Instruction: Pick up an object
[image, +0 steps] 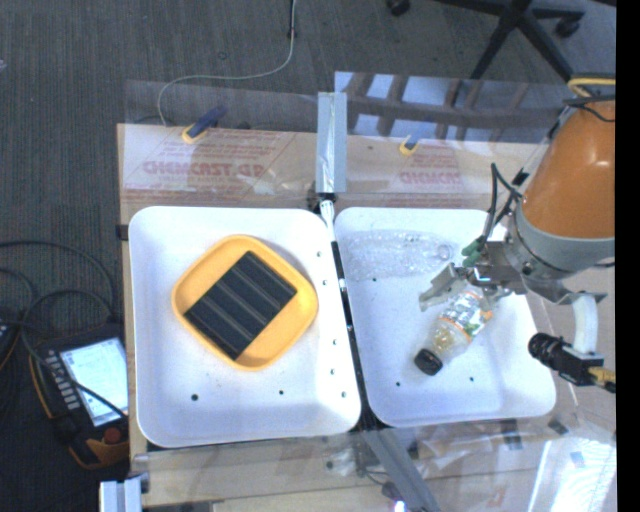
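1. Camera view: two shallow white bins sit side by side on the worktop (140, 170), the left bin (160, 400) in the left half of the frame and the right bin (390, 390) in the right half, their inner rims touching at the centre.
2. In the left bin lies a yellow dish (190, 285) with a black ridged block (242, 303) resting inside it, turned at a slant.
3. In the right bin lies a small plastic bottle (455, 328) on its side, its dark cap (428, 362) pointing to the lower left and its body angled up toward the right.
4. The arm (570, 190), orange above grey, enters from the right edge of the frame, upper right.
5. The claw (462, 275) is just above the bottle's upper end, very near it; whether its fingers are spread or pressed together I cannot tell, nor whether they touch the bottle.
6. A handheld screen device (85, 375) with cables lies on the floor at lower left.
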